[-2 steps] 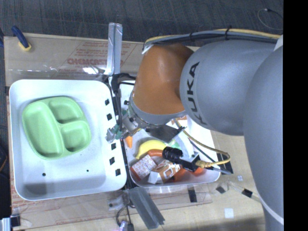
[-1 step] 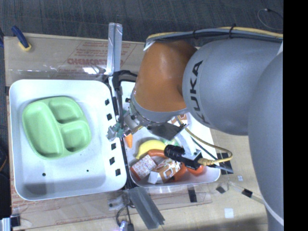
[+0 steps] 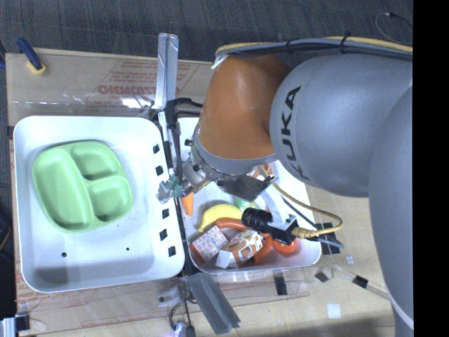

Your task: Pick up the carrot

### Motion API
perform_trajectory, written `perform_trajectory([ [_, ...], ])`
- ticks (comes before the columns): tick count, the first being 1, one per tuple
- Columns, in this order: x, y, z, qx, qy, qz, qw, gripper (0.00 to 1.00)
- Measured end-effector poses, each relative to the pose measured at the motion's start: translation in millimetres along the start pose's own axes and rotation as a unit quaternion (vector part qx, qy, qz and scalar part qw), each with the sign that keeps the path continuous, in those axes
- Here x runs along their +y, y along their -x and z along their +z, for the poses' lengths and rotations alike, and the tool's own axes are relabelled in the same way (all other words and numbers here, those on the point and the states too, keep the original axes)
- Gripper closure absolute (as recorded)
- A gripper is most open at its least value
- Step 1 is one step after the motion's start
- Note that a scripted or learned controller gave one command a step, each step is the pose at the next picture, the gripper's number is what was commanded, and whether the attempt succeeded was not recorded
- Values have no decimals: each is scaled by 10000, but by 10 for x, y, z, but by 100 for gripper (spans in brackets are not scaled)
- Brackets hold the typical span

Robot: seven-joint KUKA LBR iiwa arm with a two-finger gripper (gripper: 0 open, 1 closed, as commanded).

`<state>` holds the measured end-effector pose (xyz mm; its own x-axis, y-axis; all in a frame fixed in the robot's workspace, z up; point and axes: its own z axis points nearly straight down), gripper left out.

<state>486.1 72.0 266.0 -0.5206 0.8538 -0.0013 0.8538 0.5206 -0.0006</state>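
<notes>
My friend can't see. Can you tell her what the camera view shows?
A big grey robot arm with an orange band reaches into the right white bin above a small orange carrot, a yellow banana and snack packets. The left white bin holds a green divided tray.

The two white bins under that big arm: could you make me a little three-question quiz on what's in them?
1. True or false: the pale green divided plastic tray lies in the left shallow white bin.
2. Which bin does the large grey and orange arm hang over: A) left, B) right?
3. Fill in: the small orange carrot lies near the right shallow white bin's ____ wall, beside the yellow banana-shaped toy.

Key: 1 true. 2 B. 3 left; that is the wall by the divider between the bins, and the tool sits just above the carrot there.
</notes>
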Motion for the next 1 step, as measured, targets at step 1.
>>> perform_trajectory([
  [1, 8, 1, -98, -5, 4, -28, 10000, 100],
])
